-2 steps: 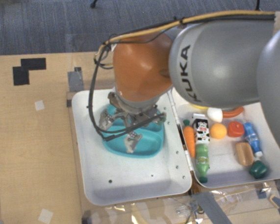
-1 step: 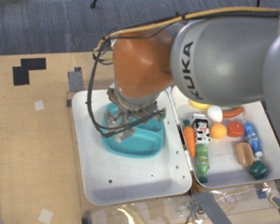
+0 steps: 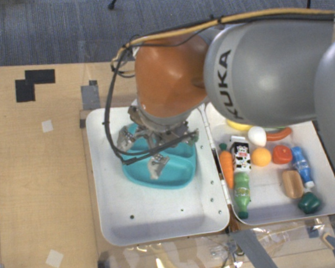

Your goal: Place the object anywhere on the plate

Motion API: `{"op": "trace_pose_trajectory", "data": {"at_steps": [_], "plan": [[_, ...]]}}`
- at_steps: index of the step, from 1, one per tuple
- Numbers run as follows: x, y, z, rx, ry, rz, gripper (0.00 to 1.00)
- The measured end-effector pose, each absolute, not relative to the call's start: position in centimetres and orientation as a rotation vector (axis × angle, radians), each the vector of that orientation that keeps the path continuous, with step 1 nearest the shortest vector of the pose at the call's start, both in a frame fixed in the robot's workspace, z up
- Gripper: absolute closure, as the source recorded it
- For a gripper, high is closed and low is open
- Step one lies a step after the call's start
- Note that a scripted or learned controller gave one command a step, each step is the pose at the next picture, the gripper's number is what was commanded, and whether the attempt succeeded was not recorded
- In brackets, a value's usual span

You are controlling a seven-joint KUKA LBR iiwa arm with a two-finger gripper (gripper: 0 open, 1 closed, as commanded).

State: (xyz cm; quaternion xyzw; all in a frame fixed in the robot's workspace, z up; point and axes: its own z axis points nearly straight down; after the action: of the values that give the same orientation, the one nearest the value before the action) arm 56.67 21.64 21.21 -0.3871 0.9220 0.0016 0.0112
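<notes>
The tool [image 3: 157, 162] hangs above the teal plate [image 3: 180, 169].

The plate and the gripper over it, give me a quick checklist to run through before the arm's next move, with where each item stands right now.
1. Gripper is above the teal plate: ok.
2. Plate lies inside the left bin, away from its walls: ok.
3. An object is between the fingers: cannot tell, the wrist hides them.
4. An object already rests on the plate: cannot tell, the gripper covers the middle.
5. Black cable hangs clear of the plate: not ok, it loops down to the plate's left edge.
6. Toy food such as the carrot and green bottle lies in the right bin: ok.
</notes>
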Motion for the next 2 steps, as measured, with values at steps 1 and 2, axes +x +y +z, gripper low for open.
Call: {"op": "trace_pose_trajectory", "data": {"at_steps": [1,2], "plan": [[56.85,21.92,22.54,-1.207,2.863,0.007,1.00],[56.84,21.92,22.50,-1.208,2.864,0.007,0.00]]}}
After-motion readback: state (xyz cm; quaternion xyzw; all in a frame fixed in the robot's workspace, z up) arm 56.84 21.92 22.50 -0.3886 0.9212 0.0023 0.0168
